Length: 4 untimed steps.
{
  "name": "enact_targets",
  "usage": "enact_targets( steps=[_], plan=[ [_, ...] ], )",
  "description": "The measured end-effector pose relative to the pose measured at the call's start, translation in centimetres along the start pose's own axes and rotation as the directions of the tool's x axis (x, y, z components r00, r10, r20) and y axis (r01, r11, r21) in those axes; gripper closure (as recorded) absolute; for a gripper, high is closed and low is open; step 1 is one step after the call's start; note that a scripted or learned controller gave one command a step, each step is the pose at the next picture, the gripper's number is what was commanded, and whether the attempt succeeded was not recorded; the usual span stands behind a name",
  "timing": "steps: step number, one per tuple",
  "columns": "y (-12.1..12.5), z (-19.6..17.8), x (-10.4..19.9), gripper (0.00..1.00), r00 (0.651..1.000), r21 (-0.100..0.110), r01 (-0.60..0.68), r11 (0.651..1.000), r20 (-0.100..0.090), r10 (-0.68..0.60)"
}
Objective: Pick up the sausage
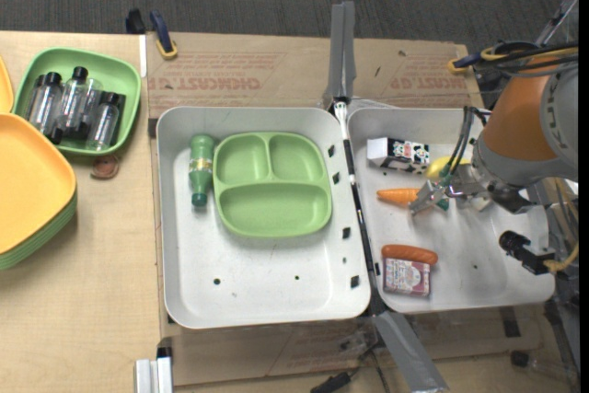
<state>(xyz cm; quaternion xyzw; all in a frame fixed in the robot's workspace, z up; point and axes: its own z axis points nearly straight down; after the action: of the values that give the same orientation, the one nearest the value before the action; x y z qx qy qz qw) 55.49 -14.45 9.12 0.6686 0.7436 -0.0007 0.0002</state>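
Orange-red sausage [409, 253] lies flat, touching the pink packet [407, 277].

Glossy plastic tray [272, 184] (bins [184, 271] matt white)

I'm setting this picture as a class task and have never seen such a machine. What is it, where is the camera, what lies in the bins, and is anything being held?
One camera looks down at a slant on a bench with two white bins. The grey-and-orange robot arm reaches in from the right; its gripper hovers over the right bin, next to a toy carrot. I can't tell if it grips anything.

Also in the right bin: the sausage, which the arm should pick up, lying untouched above a pink packet, and a small black-and-white carton.

The left bin holds a green divided plate and a green bottle.
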Motion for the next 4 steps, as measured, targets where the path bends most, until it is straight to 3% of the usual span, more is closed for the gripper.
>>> enact_targets(
  steps=[1,2,3,4],
  plan=[
    [0.0,-0.8,0.0,1.0,1.0,0.001,0.002,1.0,0.001,-0.002],
    [-4.8,0.0,-1.3,1.0,0.969,0.001,0.246,0.969,-0.002,-0.246],
    [2.1,-3.4,-5.5,1.0,0.997,-0.001,0.076,0.997,0.001,-0.076],
    [-2.0,-0.2,-6.5,1.0,0.931,-0.009,0.364,0.931,-0.013,-0.365]
  ],
)
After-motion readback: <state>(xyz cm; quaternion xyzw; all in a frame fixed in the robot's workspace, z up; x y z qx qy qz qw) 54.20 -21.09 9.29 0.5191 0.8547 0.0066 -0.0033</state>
